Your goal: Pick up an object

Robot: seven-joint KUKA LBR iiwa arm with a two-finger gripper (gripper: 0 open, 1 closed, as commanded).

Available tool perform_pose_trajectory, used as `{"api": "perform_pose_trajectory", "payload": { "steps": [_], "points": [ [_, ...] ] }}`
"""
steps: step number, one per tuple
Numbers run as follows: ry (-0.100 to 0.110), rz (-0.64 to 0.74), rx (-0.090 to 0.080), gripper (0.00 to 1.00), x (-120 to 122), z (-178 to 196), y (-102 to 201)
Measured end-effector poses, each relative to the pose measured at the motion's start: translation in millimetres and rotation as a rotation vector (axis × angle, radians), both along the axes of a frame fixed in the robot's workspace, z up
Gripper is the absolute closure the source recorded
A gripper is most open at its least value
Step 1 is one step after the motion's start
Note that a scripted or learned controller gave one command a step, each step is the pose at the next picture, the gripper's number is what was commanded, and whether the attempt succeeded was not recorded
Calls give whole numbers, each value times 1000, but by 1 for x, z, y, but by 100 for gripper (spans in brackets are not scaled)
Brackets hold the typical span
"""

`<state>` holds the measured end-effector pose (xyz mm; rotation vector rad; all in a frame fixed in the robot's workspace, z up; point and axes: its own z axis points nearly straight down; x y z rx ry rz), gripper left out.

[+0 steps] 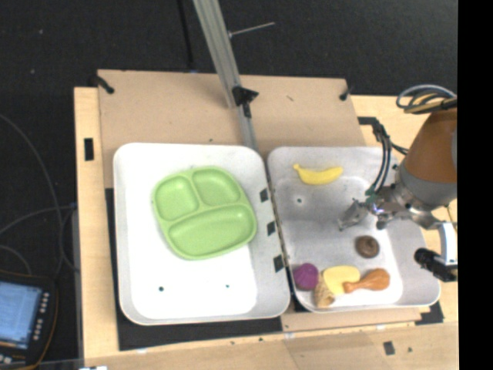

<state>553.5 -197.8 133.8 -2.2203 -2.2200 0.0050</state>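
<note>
The right bin (323,206) holds a yellow banana (316,174) near its far edge. A brown round piece (367,246) lies toward the right. Along the front edge sit a purple ball (306,275), a yellow chunk (337,278) and an orange-brown drumstick (369,281). My gripper (363,213) hangs over the middle right of this bin, a little above and left of the brown round piece. Its fingers look spread, with nothing between them.
The left bin (139,284) carries a green divided plate (204,212). A metal pole (219,52) slants up from between the bins. The grey arm with its orange band (431,156) comes in over the right bin's right rim.
</note>
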Motion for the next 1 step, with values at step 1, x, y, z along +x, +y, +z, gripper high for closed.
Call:
{"api": "perform_pose_trajectory", "payload": {
  "steps": [1],
  "points": [
    [-2,0,0,0,0,-35,-1]
  ]
}}
